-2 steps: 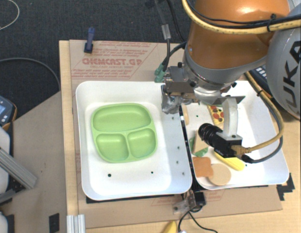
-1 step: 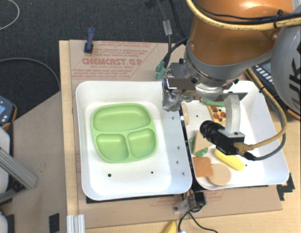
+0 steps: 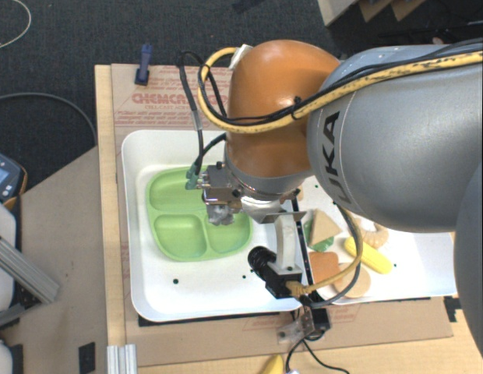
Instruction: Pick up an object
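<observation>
A light green divided plate (image 3: 175,228) lies in the left white bin (image 3: 136,232). My gripper (image 3: 219,215) hangs low over the plate's right side, near the ridge between its compartments, and the wrist hides its tip. In the right bin (image 3: 428,275) lie a tan wedge (image 3: 326,226), an orange-brown piece (image 3: 325,266), a small green bit (image 3: 322,245) and a yellow banana-like piece (image 3: 370,257). The arm covers part of these.
The grey arm and its orange band fill the upper right and hide most of the right bin. A blue clip (image 3: 142,63) lies on the cardboard sheet behind the bins. Small dark specks dot the left bin's floor near its front.
</observation>
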You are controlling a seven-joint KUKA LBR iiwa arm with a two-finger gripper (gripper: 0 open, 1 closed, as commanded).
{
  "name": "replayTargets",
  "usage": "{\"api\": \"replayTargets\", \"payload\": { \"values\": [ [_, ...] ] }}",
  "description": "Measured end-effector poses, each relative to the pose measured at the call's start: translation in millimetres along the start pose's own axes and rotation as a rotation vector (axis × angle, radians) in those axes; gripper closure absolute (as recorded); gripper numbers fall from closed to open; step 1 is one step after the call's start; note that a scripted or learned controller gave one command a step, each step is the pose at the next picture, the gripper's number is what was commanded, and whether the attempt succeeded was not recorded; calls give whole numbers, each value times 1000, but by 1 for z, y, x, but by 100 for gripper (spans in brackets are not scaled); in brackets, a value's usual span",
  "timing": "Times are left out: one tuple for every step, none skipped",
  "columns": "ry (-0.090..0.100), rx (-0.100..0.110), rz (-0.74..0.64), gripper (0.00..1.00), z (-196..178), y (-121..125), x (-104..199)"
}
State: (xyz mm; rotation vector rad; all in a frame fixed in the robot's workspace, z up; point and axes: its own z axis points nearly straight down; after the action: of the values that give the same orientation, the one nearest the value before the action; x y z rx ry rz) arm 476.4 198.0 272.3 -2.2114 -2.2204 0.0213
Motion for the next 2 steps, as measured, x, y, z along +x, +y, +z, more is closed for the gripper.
{"api": "replayTargets", "payload": {
  "values": [
    [-2,-3,15,100,86,2,-87],
    [7,-26,7,100,163,22,-24]
  ]
}}
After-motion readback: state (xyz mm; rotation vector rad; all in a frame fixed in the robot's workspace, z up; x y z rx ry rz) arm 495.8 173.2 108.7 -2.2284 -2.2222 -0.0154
